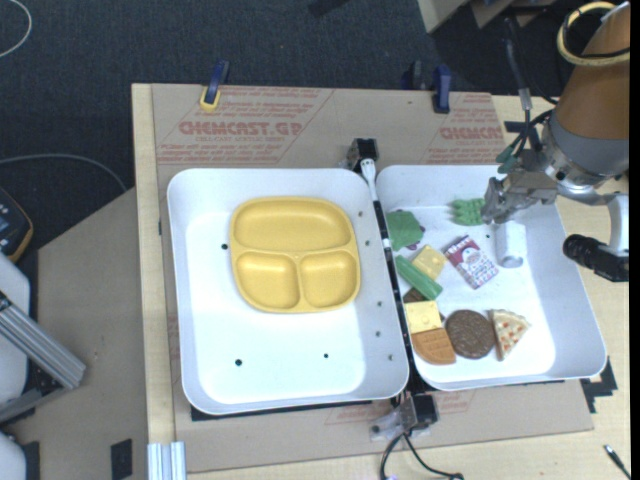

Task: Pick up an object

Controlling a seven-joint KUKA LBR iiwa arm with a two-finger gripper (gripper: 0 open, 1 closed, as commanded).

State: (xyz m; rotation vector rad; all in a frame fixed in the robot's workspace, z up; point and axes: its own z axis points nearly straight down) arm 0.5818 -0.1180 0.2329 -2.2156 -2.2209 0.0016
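My gripper (506,230) hangs over the right bin's (560,353) far edge beside a green toy (466,209); its grip is unclear, and my arm (592,108) is cut off.

A dark blue-grey carpeted floor (150,28) fills the upper part of the frame and the left side. A pale wooden board (330,118) with red printed lettering lies at centre, fixed along its upper edge by a yellow clamp (211,90) and a blue clamp (441,86). A thin white cable (20,18) curls at upper left. An aluminium rail (40,343) crosses the lower left corner. Lighting is even and diffuse.
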